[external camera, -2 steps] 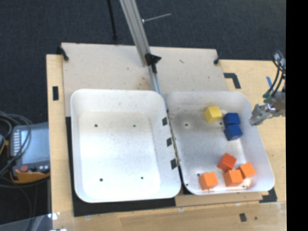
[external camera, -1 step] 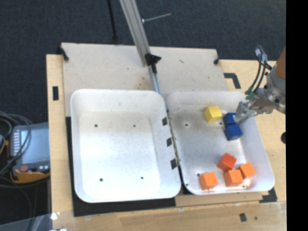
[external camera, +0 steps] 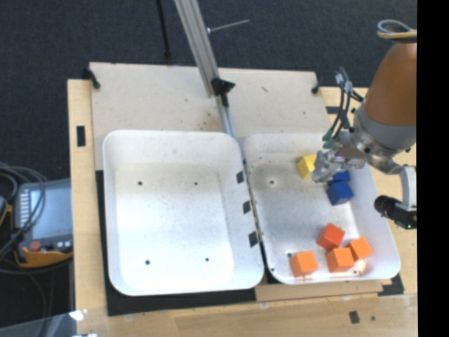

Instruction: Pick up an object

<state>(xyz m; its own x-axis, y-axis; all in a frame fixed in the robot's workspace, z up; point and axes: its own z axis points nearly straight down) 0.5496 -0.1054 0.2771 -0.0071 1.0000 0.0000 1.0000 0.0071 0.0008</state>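
- From the camera above, I see my gripper low in the right bin, between the yellow block on one side and the blue block on the other.
- Whether my fingers are apart or together I cannot tell; the wrist and the grey arm cover them.
- Nothing shows between my fingers, so I count no block as held yet.
- The yellow block sits just beside me toward the bin's middle; the blue one lies just beside me toward the front wall. Both are near enough to be the target.
- To do this well, I judge that I should settle on one block and centre over it, not straddle the gap between the two.
- I should come straight down, so that a finger does not nudge the neighbour and knock my target askew.
- Four orange blocks cluster near the bin's front corner, well apart from me; they pose no hindrance.
- The left bin plays no part in this step.
- After closing, I would lift slowly and check that the block rises with me.
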